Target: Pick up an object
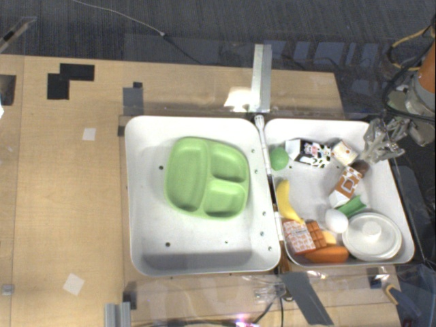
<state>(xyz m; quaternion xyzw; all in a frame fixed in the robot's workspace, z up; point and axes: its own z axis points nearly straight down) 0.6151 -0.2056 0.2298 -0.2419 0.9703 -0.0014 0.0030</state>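
Observation:
The right bin (400, 203) holds several small objects. A green ball (278, 159) and a black-and-white carton (313, 152) lie at its far side. A yellow banana (286, 201) rests along its left wall. A brown-and-white bottle (347, 182) lies tilted near the middle, with a small tan-and-white block (344, 153) just beyond it. My gripper (379, 143) hangs over the bin's far right corner, just right of that block, with nothing visibly held.
A white bowl (371, 236), a white egg (336, 220), a waffle piece (318, 236), a red patterned packet (297, 236) and an orange sausage-like item (325, 254) crowd the right bin's near side. The left bin (143, 251) holds a green divided plate (206, 176).

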